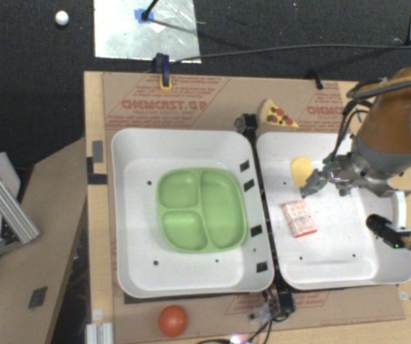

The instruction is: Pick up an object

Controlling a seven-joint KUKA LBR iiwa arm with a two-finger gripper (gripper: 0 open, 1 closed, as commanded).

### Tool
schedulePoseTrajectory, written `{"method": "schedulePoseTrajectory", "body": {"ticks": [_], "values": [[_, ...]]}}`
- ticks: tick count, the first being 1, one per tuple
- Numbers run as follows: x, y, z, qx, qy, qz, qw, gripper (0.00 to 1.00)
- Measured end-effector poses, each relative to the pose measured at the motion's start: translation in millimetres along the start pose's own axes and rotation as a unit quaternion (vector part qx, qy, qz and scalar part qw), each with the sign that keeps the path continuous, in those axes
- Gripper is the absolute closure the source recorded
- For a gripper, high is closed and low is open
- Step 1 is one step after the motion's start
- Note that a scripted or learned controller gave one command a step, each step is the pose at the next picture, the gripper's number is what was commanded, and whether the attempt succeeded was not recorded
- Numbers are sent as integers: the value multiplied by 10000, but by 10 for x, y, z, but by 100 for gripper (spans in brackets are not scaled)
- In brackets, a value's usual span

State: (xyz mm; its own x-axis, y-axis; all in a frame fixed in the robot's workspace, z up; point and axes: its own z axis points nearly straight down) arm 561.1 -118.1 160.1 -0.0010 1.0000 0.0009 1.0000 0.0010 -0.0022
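writing: "CHEMCAST GP" on surface (164, 104) board | end effector (313, 185): grip state unreadable | yellow object (301, 168) just beside it, up-left | red-and-white packet (299, 218) near, below; print illegible | arm cut off right

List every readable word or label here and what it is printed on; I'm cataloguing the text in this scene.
"CHEMCAST GP", red print on the brown board under the bins, left of centre.
A second red print of the same kind on the board's right side: partly hidden, not fully readable.
Small carton in the right bin: red markings, too small to read.
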Motion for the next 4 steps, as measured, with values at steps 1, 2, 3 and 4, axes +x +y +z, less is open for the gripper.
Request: {"method": "schedulePoseTrajectory", "body": {"ticks": [1, 2, 3, 4], "values": [[45, -69, 455, 3, 1, 2, 10000, 0], [38, -56, 325, -19, -5, 1, 10000, 100], [-24, 43, -243, -49, -13, -13, 10000, 100], [-60, -21, -731, -46, -12, -14, 10000, 100]]}}
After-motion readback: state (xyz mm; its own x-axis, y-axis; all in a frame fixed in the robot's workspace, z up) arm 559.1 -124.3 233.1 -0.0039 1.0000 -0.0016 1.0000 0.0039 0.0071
